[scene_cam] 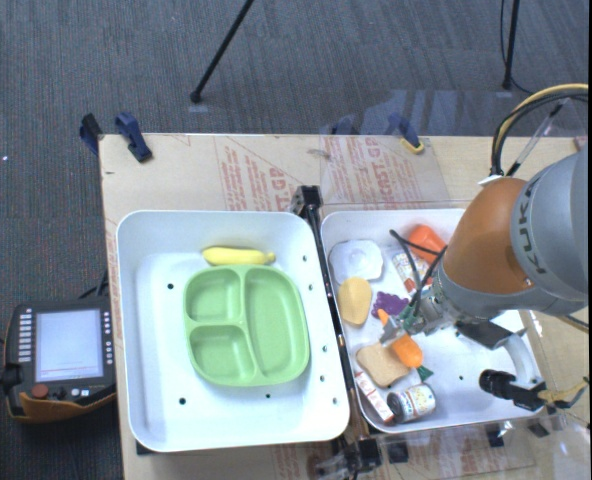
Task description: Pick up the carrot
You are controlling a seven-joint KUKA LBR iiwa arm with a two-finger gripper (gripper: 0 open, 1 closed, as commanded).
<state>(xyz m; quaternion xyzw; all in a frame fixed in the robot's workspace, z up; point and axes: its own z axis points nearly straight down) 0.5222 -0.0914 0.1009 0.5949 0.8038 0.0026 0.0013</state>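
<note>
My gripper (408, 320) hangs low in the right bin (496, 415), just above the carrot (408, 350); whether it is spread or pressed together I cannot tell. The carrot lies at 6 o'clock from it, orange with a green end, touching the bread slice (380, 365) at its 8 o'clock. A small jar (411, 402) lies at 6 o'clock of the carrot. At 9 o'clock, in the left bin (136, 268), is a green divided plate (246, 325), with a banana (238, 256) at its 12 o'clock.

tray (246, 325) in left bin (141, 268), banana (238, 256) behind
</note>
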